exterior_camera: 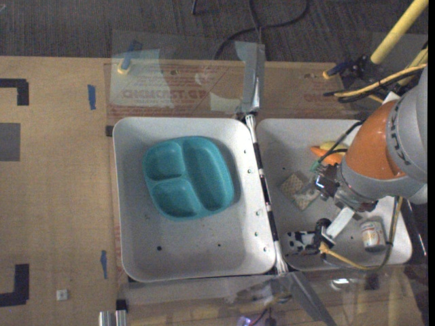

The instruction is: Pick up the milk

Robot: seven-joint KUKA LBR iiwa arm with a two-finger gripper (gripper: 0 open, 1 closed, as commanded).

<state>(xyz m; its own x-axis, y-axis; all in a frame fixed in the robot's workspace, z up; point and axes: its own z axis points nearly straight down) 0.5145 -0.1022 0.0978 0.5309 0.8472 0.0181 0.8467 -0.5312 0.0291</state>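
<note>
Two shallow white bins sat side by side on the brown bench (54,182), which bore black corner marks and short strips of blue tape (91,97) toward its left side. The left bin (197,250) held a teal divided plate (190,176), lying flat in the upper middle of the bin with its three compartments bare. The right bin (279,148) touched the left one along their shared edge. Inside it, near its left wall, lay a small flat tan piece (297,184). Below that, in the bin's lower left corner, rested a small black-and-white patterned carton, apparently the milk (295,241), apart from the tan piece and close to the bin's front wall. The gripper (327,182) hung just to the right of the tan piece, above the milk in the view and not on it; whether it was open or closed could not be told. An orange and yellow item (325,151) showed just above the gripper, partly hidden by the arm. Farther right, a small pale jar (371,236) stood near the lower right of the bin. The grey arm (380,151), with its orange band, covered the bin's right side.
</note>
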